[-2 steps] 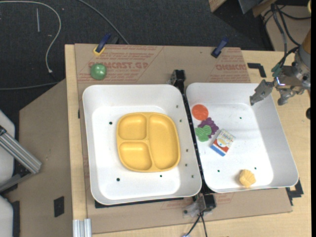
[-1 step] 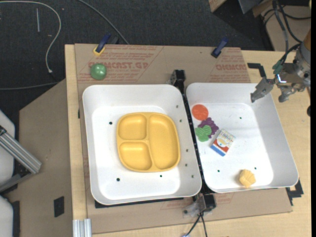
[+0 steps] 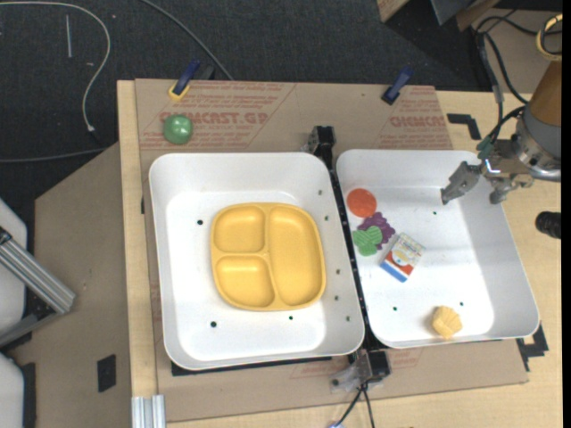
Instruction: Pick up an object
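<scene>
Pincer (image 3: pixel 475 185) hovering over right bin (image 3: pixel 500 266) near its upper right corner, fingers spread, pinching nothing. Object cluster lying toward left wall: orange disc (image 3: pixel 361 202), green piece (image 3: pixel 367 240), small carton (image 3: pixel 402 258). Yellow lump (image 3: pixel 447 321) sitting apart at near edge.

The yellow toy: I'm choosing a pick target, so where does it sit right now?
The yellow toy lies alone near the front edge of the right bin, well below the small carton and apart from the gripper.

Yellow divided plate (image 3: pixel 268 257) in a white bin (image 3: pixel 178 328); orange disc (image 3: pixel 361 202); green ball (image 3: pixel 178 129); yellow lump (image 3: pixel 447 321).
</scene>
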